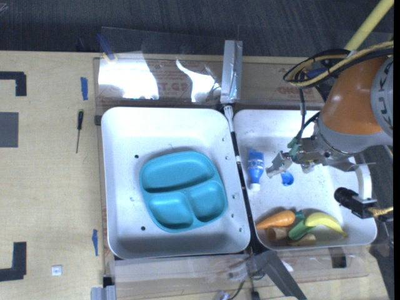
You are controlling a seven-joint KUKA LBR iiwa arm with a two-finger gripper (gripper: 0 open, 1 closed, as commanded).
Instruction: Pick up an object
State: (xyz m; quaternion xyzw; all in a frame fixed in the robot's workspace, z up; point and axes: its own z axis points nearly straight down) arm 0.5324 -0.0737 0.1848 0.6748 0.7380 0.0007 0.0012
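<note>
The right bin [356, 233] holds several small objects. A blue and white tube [254, 167] lies near its left wall, and a small blue ball [287, 180] sits just right of the tube. Along the front lie an orange carrot [276, 219], a yellow banana [325, 220], a green piece [300, 227] and a brown piece [294, 238] below them. My gripper [281, 162] hangs over the middle of this bin, between the tube and the ball and slightly above them. Nothing shows in its grasp.
The left bin [119, 142] holds a blue divided plate [182, 189]. A metal divider [231, 74] stands behind the two bins. The grey arm with its orange band [353, 105] covers the right bin's back right corner. Cables loop above the wrist.
</note>
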